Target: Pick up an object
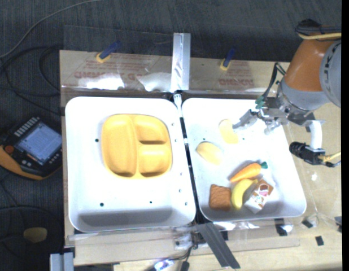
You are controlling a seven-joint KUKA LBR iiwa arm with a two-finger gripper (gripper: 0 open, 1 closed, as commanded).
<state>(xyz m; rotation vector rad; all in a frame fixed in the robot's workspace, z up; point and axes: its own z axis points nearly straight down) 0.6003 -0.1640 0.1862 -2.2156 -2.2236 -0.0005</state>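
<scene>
Two white bins sit side by side on the surface. The left bin [78,151] holds one yellow divided tray [136,145]. The right bin [287,151] holds six things: two pale yellow pieces [228,131], one carrot [246,171] lying slantwise with its green tip far-right, one banana [240,192], one cracker [220,197], one small carton [261,193]. The gripper [257,119] hangs over the bin's far side, fingers spread, grasping nothing.

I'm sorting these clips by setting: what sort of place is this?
Probably a robotics lab test bench: a grey and orange arm reaches over two white bins, toy food such as a banana lies in one, and a control pendant sits on the floor.
</scene>
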